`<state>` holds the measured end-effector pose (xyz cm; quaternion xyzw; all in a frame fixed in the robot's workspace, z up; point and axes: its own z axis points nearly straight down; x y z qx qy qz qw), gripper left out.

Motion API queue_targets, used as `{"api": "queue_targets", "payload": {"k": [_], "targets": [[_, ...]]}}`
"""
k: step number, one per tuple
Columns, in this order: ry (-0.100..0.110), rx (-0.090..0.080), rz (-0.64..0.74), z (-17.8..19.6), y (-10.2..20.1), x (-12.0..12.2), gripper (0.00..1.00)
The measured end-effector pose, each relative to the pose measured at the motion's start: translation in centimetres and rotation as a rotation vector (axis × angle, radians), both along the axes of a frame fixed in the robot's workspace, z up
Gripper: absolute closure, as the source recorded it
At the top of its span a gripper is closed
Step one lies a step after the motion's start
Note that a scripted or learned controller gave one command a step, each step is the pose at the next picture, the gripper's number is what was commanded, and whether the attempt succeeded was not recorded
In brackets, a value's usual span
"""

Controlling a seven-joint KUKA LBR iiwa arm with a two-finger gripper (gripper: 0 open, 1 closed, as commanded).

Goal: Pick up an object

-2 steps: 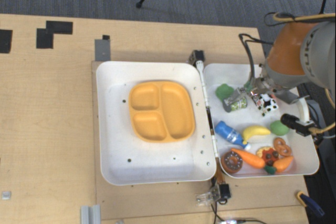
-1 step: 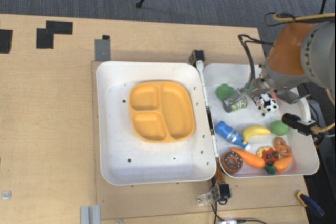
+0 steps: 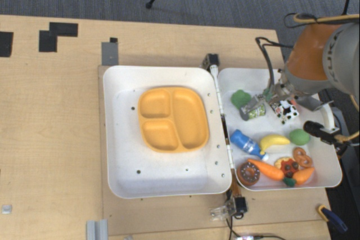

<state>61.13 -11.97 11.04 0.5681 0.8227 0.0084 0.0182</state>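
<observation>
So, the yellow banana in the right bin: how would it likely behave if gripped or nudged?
The banana looks like smooth moulded plastic, so probably stiff, light, and a bit slippery. Its curved shape might rock or spin when nudged. It lies close against the blue bottle and carrot, so a push would likely shift those.

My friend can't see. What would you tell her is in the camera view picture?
A grey robot arm with an orange band reaches down into the right white bin, lowering its pincer among toy food such as a yellow banana. The left white bin holds an orange divided plate.
</observation>
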Motion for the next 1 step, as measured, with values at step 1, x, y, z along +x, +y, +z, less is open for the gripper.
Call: {"api": "queue_targets", "payload": {"k": [1], "targets": [[-0.001, -0.001, 0.020, 0.00, -0.04, 0.00, 0.00]]}}
